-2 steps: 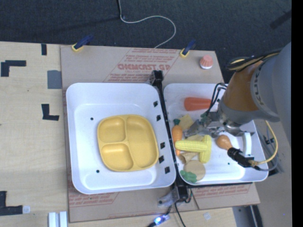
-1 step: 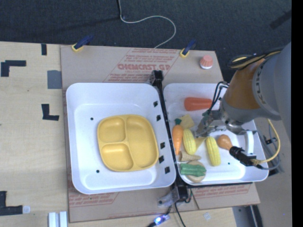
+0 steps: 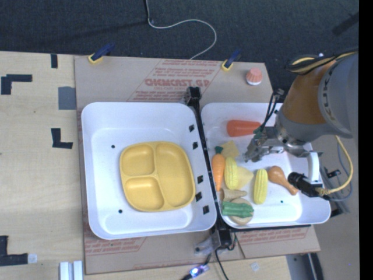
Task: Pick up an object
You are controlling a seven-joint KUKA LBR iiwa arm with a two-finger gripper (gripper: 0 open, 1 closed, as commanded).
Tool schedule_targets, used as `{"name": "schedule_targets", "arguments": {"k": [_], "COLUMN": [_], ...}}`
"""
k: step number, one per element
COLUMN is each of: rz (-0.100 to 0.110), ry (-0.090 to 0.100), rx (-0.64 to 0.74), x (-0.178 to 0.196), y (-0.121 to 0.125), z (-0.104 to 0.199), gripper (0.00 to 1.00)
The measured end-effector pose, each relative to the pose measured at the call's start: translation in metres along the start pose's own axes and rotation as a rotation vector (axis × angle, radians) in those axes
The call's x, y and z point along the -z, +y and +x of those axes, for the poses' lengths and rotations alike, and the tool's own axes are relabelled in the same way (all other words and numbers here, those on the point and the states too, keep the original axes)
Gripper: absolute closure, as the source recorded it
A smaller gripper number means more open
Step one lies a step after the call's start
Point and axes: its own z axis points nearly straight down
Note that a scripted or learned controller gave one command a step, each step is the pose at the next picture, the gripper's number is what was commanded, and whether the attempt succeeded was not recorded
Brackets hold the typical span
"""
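Two white bins sit side by side on my bench; the left bin (image 3: pixel 96 156) carries a yellow divided plate (image 3: pixel 156 175) lying flat near its middle, three compartments facing up. The right bin (image 3: pixel 303 212) has the toy food, all crowded toward its left half: an orange carrot (image 3: pixel 218 171) along the left wall, a corn cob (image 3: pixel 232 173) just beside it, a second corn cob (image 3: pixel 260 185) a little to the right, a chicken drumstick (image 3: pixel 278 177) near that one, a red-orange sausage (image 3: pixel 242 127) toward the far end, and a green piece (image 3: pixel 236 209) at the near-left corner resting on something pale. The arm (image 3: pixel 317 101) reaches in from the right, orange band over the bin's right side. I see the gripper (image 3: pixel 254 149) low over the right bin, above the pale spot between the sausage and the corn cobs; cannot tell its state from this angle, and I see nothing between its tips. A small pink knob (image 3: pixel 253 76) sits on the cardboard behind the bin.
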Motion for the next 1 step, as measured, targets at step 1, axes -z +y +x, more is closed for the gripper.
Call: {"name": "schedule_targets", "arguments": {"k": [1], "rz": [0.001], "ry": [0.000], "rx": [0.000], "x": [0.0416], "y": [0.0011], "z": [0.0075], "gripper": [1.00]}}
